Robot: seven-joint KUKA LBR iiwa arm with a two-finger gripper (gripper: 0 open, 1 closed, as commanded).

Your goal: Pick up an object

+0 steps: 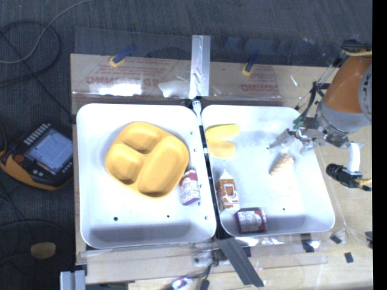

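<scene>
Jaws spread open and gripping nothing: the gripper (294,139) hangs over the upper right part of the right bin (314,219). Reading from the left, the left bin (91,222) carries a big yellow lump (147,157) and a small bottle (190,187) by the divider; past it lie yellow slices (221,139), a small carton (227,193) and a dark can (250,220). Nearest the fingers is a tan cone-shaped piece (281,163), just below and slightly left of them, apart from them, its long axis slanting up to the right. The arm (346,98) leans in from the right, wrist angled down-left.
</scene>
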